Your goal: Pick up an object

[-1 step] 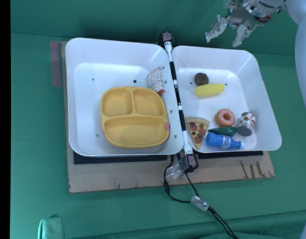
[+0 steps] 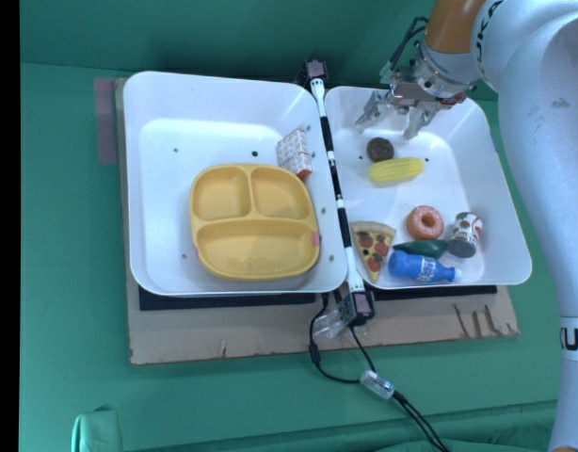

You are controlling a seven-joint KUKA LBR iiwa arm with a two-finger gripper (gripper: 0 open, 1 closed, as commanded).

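Blue bottle (image 2: 422,268) nearest cam, front of right bin (image 2: 501,210) | end effector (image 2: 395,116) open, empty, hovering over bin's back | target guess: brown cookie (image 2: 380,149) just below it, beside corn (image 2: 396,169) | likely light, rigid, low-profile; pinch across rim

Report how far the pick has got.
Done: the gripper hangs open over the far end of the right bin, above the chocolate donut and corn cob. In hand: nothing between its fingers. Left: descend, close on an object and lift.
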